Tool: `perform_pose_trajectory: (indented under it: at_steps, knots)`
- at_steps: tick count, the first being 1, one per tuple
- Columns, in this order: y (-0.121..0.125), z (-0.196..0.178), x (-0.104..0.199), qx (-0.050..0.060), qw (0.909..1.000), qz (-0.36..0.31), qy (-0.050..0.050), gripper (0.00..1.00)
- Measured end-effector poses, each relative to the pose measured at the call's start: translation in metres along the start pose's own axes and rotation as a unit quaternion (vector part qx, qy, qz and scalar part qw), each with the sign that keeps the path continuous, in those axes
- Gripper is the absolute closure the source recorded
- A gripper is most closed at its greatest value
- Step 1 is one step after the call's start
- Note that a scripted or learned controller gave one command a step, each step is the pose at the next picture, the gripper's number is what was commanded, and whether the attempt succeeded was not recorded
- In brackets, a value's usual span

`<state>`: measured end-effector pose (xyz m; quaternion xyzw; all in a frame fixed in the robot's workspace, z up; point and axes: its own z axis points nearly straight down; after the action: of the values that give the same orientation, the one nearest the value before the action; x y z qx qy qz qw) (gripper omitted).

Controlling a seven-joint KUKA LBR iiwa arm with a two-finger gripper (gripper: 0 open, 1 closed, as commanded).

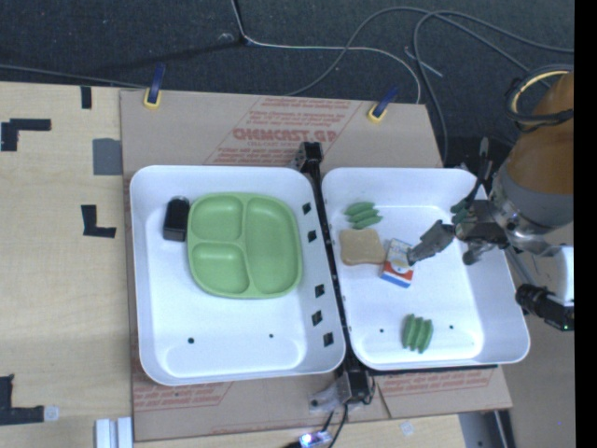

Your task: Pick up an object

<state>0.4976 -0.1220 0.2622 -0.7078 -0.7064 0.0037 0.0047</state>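
Note:
In the right bin (485, 339) lie a tan bread slice (360, 246), a green pod piece (362, 215), a second green pod piece (417, 332) near the front, and a small red, white and blue box (397, 270). My gripper (420, 248) reaches in from the right at a slant. Its tip sits just above and to the right of the small box, touching or nearly touching the box's upper edge. Nothing is lifted off the bin floor.
The left bin (159, 343) holds a green divided plate (244, 245) and a small black block (175, 218) beside the plate's left edge. A black divider (322, 269) runs between the bins. Cables (373, 26) lie on the dark surface behind.

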Motion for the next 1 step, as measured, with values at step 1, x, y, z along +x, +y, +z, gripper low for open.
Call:
perform_pose_trajectory:
  at_steps: [1]
  knots:
    - [0.0019, -0.0053, 0.0003, -0.005, 1.0000, -0.002, -0.001, 0.00]
